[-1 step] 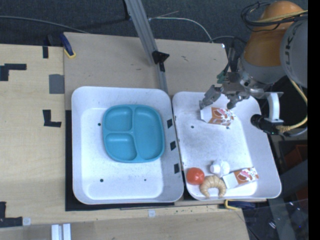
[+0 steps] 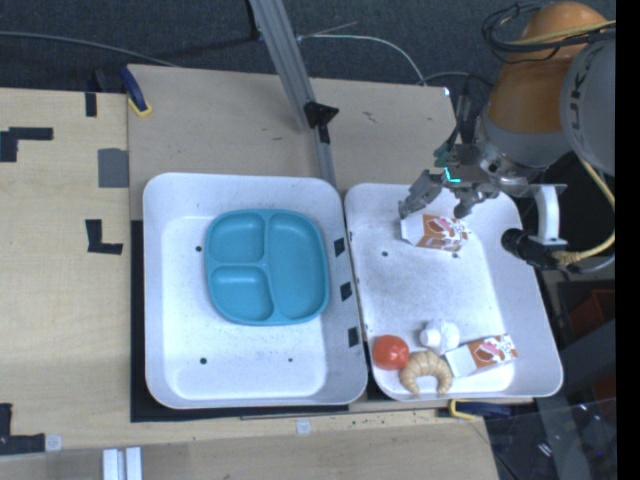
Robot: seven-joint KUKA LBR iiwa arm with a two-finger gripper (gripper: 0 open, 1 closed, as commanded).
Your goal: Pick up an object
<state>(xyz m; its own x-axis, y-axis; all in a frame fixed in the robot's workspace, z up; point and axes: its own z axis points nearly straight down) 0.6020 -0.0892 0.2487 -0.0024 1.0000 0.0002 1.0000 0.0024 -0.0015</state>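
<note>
My gripper (image 2: pixel 437 206) hangs open over the far end of the right bin (image 2: pixel 520 308), its two dark fingers spread apart. Just below and between the fingertips lies a small white and red carton (image 2: pixel 436 232), flat on the bin floor and not held. At the near end of the same bin rest a red tomato (image 2: pixel 390 350), a tan croissant (image 2: pixel 427 370), a small white object (image 2: pixel 438 334) and another white and red carton (image 2: pixel 484 353).
The left bin (image 2: pixel 170 298) holds a blue divided plate (image 2: pixel 267 266). A grey metal pole (image 2: pixel 285 53) slants down to the bins' far edge between them. The arm's orange and grey body (image 2: pixel 545 78) looms over the right bin's far right corner.
</note>
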